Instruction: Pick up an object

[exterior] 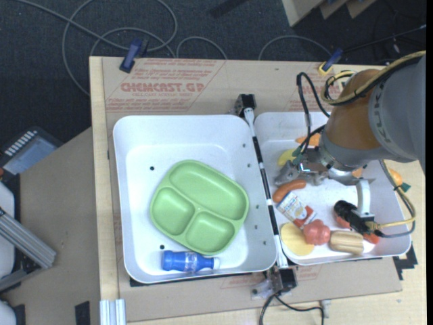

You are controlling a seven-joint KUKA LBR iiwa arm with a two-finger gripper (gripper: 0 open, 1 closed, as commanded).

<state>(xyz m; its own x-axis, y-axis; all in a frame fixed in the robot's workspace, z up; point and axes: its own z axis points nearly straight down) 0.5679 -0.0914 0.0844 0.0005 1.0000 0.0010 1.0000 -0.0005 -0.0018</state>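
My gripper (298, 171) is low in the right bin (270, 124), near its left wall, with the grey arm and its orange band (352, 117) above it. Just below the gripper lies an orange sausage-shaped toy (287, 190), close to it or touching it; I cannot tell which. A yellow-green item (288, 157) pokes out on the gripper's far side. Nothing is visibly held. Further to the front lie a white and red packet (298, 210), a red round fruit (316, 232), a pale yellow disc (293, 240) and a tan bread roll (346, 242).
The left bin (135, 147) holds a green divided plate (198, 206) and a blue bottle (188, 261) lying at its front wall. A small orange piece (396, 177) sits by the right bin's right wall. Cables run over the bench behind the bins.
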